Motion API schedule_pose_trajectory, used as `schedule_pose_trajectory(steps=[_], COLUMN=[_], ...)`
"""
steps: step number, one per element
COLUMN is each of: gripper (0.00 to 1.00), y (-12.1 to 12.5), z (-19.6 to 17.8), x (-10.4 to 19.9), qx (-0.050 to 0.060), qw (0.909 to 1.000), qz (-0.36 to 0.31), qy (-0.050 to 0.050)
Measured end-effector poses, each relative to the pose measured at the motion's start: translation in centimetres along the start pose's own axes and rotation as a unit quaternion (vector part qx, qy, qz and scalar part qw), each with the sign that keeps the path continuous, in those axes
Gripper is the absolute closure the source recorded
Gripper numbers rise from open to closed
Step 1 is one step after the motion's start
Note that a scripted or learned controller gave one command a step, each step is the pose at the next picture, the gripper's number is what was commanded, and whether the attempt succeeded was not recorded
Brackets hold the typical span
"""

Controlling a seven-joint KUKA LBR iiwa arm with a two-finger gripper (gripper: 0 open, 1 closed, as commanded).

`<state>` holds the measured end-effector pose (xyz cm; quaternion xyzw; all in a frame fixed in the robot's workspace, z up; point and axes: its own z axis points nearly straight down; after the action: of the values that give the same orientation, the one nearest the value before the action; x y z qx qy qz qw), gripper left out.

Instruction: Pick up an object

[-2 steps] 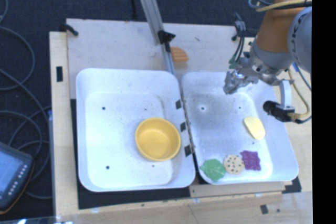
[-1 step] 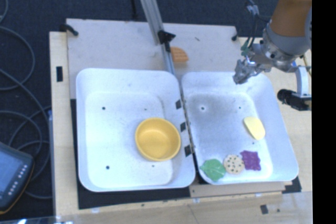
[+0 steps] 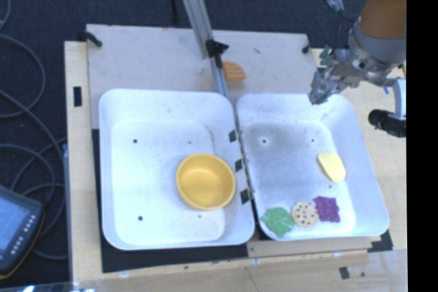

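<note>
Two white bins are shown. Gripper is poised above the right bin's far right corner; its opening cannot be told. Approach is judged underway; descent toward the yellow piece at right is needed.

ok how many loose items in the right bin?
4: pale yellow piece by the right wall; green piece, cookie and purple piece along the near edge.

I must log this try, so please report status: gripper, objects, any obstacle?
Gripper above right bin's far rim, holding nothing visible. Yellow piece nearest; cookie at the near wall. Path unobstructed.
</note>
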<state>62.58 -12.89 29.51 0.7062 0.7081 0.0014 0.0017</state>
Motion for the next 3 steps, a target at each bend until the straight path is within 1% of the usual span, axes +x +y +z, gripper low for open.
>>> schedule_pose_trajectory(steps=[1,2,3], gripper=[1.0,1.0,1.0], y=[-1.6,-3.5,-5.5], z=[-0.1,2.1,1.9], x=[4.9,9.6,14.2], qx=[0.002,0.002,0.002], qw=[1.0,1.0,1.0], qz=[-0.002,-0.001,-0.002], qy=[0.001,0.0,0.001])
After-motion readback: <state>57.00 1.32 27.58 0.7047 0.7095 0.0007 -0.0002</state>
